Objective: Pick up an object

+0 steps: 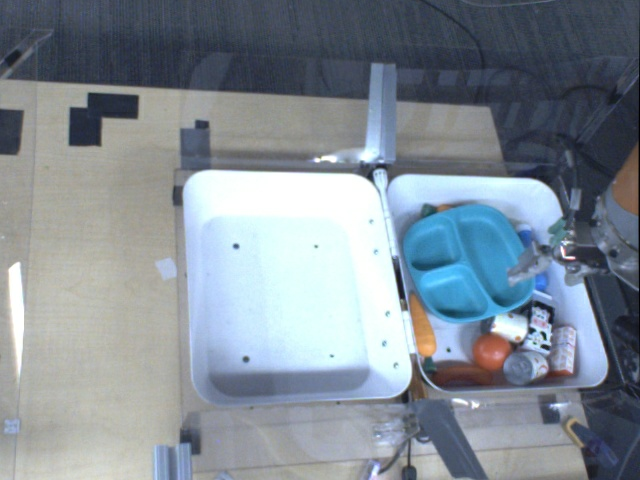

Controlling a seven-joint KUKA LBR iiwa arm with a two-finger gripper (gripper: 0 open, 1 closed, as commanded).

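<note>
Holding blue tray, right bin, orange ball

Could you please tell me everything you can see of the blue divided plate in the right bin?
The blue divided plate is a turquoise, plastic-looking tray with rounded corners and three compartments, lying face up and slightly tilted atop the clutter in the right bin. It fills the bin's upper part. The gripper reaches its right rim. An orange carrot-like item lies along its lower left edge.
</note>
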